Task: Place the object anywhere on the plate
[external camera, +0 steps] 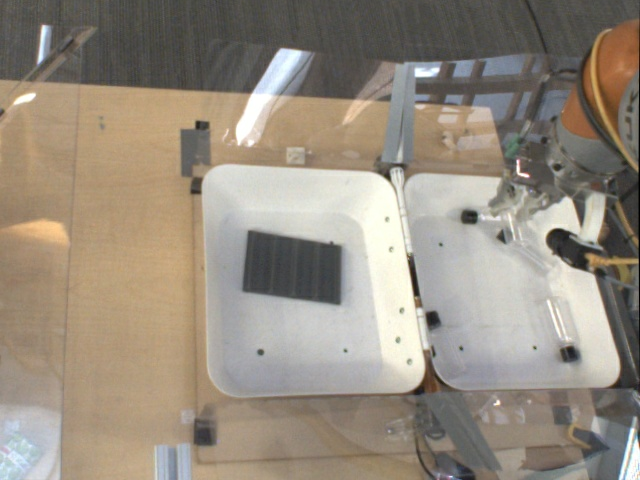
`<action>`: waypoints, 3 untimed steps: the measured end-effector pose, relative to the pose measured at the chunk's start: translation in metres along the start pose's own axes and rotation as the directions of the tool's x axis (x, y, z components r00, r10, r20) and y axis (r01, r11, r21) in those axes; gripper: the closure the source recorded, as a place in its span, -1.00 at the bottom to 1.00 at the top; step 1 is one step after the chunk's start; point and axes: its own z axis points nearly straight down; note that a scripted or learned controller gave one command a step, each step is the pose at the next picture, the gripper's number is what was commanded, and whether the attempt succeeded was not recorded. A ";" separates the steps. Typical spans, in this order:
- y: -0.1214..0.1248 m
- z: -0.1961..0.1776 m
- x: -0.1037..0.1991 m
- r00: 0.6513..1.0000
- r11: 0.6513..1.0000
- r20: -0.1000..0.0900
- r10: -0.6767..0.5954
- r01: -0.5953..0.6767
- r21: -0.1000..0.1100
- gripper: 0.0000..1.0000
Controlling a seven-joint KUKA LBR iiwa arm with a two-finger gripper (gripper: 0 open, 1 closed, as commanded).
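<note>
Where the right bin [600, 376] curves up at its near right corner, the object [556, 324] lies on the white floor: a short, clear tube, almost glassy against the plastic, with a small black cap at its nearer end. It rests flat, slanted a little, close to the bin's right wall and well apart from everything else.

Across the seam between the bins, the left bin [225, 368] holds the plate [293, 267]. This is a dark grey, flat rectangle with fine ribs running across its short side, lying somewhat left of the bin's middle and turned slightly off square. A small black clip [432, 319] sits on the seam between the two bins.

Farther back in the right bin, the tool [517, 206] hangs over the far right part of the floor, pale metal below the grey wrist and orange band of the arm [600, 98]. Whether the tool is open or closed cannot be told from this angle, and it stands well apart from the tube. A small black piece [467, 215] lies just left of it.

Beyond the bins, the wooden counter [110, 268] runs back under clear panels to dark carpet [250, 8].
</note>
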 end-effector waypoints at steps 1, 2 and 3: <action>0.036 0.015 0.023 0.923 0.923 0.001 0.384 -0.384 0.003 1.00; 0.037 0.015 0.023 0.924 0.924 0.001 0.383 -0.383 0.002 -1.00; 0.037 0.004 0.026 0.927 0.927 0.000 0.375 -0.375 -0.001 1.00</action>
